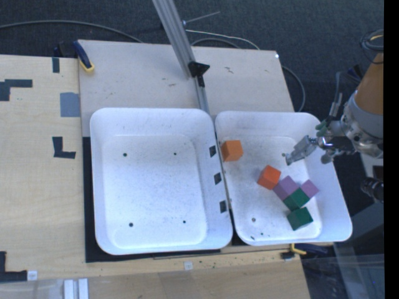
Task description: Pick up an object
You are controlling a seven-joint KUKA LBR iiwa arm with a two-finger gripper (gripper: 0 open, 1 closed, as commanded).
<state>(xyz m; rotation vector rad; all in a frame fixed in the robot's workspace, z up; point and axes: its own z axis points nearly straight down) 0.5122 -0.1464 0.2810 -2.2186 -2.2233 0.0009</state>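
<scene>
blocks lie in the right bin (330,226), and no one of them is taken yet. one orange cube (232,150) sits alone close to the wall that is shared with the left bin (103,167). a second orange cube (269,177) lies near the middle of the right bin, and just beside it comes a tight group: a purple block (287,186), a pale purple block (309,187) and two green cubes, one (297,199) touching the purple ones and one (300,218) a little lower toward the front wall.

the gripper (298,152) hangs over the right part of this bin, above and to the right of the middle orange cube and apart from it. i cannot tell if the jaws are apart or together, because the metal parts there are small and blurred. nothing shows between them.

the cubes look like small, light and stiff pieces, maybe wood or foam, with flat sides, so they should not deform and should not slip much. in my judgement the best hold is on two opposite flat faces. the lone orange cube has free space on most sides, but the bin wall is near. in the group, the neighbours leave little room for a finger to go down.
</scene>
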